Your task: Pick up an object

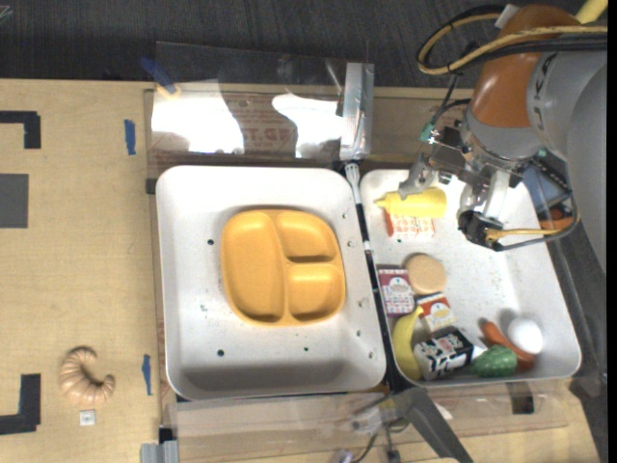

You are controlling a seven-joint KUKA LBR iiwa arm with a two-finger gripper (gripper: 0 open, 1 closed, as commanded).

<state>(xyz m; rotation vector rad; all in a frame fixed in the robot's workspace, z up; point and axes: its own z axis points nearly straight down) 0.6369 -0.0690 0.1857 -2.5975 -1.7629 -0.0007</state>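
Arm: reaches in over the right bin's far end.
Left bin: holds a yellow divided plate.
Right bin: holds a round cookie, banana, egg, small cartons.
Gripper: hangs low beside a yellow and red packet; grip cannot be told.
Croissant: on the bench, well left.

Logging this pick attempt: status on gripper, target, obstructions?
Gripper low at the right bin's far end, fingers unreadable. Yellow-topped fries box directly under it, not seen lifted. Round cookie close beside the box; other items nearer the front.
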